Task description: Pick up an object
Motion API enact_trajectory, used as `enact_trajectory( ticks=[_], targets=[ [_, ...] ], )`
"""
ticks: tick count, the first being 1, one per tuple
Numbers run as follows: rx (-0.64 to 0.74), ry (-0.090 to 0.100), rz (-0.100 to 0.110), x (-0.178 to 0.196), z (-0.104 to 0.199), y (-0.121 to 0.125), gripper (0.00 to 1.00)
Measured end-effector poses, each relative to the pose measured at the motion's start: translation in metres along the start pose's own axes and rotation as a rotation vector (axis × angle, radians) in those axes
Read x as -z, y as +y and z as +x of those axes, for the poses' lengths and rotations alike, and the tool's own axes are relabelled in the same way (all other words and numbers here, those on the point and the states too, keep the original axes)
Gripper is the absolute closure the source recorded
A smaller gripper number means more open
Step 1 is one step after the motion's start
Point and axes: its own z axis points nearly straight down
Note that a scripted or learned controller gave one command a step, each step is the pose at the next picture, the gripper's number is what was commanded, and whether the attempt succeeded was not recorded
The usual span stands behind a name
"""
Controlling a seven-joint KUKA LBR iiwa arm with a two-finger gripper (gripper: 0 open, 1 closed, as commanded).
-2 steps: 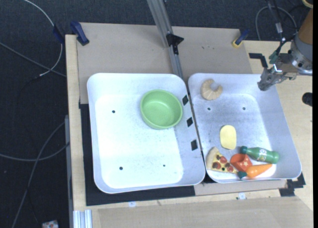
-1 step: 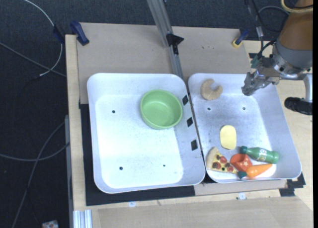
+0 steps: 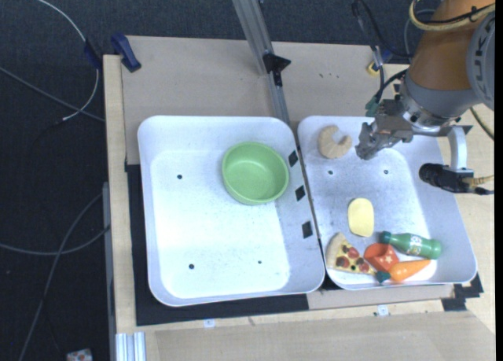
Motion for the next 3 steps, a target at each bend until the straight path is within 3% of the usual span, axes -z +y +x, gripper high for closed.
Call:
enact_trajectory(
  ticks=[1,3],
  targets=[
    [0.000,0.000,0.000,0.016,0.055,-0.015,1.00],
    [0.000,-0.003,0.005,0.002,0.167,-0.039,1.00]
  ],
)
